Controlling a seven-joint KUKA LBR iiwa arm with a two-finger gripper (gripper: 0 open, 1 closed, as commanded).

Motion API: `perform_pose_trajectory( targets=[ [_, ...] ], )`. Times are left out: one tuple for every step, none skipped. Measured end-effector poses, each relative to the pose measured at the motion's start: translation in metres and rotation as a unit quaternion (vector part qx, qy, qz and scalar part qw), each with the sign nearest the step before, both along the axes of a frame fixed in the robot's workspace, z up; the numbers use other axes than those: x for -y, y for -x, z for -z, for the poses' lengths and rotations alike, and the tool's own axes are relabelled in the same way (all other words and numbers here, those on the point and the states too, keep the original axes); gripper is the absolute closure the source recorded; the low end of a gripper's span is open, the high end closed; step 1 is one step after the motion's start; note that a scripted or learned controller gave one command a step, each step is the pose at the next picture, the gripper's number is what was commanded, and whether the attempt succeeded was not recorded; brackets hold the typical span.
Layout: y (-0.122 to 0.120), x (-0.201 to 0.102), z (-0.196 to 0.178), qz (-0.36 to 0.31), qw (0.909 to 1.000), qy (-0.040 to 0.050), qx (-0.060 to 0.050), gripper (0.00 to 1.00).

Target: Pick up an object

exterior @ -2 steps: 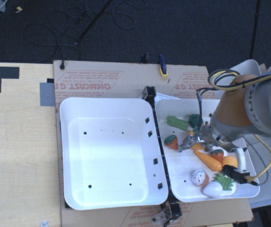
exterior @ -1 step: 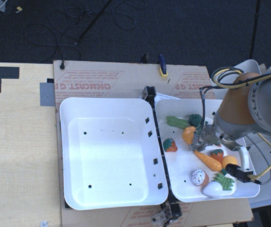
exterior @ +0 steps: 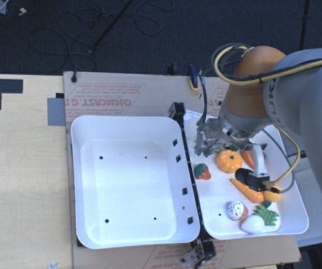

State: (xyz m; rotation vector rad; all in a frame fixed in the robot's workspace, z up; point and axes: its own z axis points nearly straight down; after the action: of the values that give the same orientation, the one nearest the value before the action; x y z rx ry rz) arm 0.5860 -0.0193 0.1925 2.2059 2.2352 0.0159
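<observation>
I hover my gripper, whose grip I cannot tell, near the right bin's left wall, and should centre over the strawberry before descending.

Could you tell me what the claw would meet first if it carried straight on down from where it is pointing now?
Probably the bare white floor of the right bin, near its upper left corner. The claw hangs beside the small orange pumpkin, with the strawberry-like toy just below it in the view; depth is unclear.

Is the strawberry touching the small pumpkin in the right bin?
Apart. The camera view shows bare white bin floor between the strawberry and the small pumpkin.
</observation>
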Motion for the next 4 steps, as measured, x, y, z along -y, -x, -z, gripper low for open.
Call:
perform_pose_trajectory(
  targets=[
    [0.004,-0.046,0.006,0.004,1.0,0.002,-0.006,1.0],
    [-0.017,-0.09,0.006,0.005,1.0,0.0023,-0.005,1.0],
    [-0.048,-0.155,-0.022,0.004,1.0,0.0024,-0.003,1.0],
    [-0.043,-0.222,-0.064,0.004,1.0,0.0013,-0.004,1.0]
  ],
)
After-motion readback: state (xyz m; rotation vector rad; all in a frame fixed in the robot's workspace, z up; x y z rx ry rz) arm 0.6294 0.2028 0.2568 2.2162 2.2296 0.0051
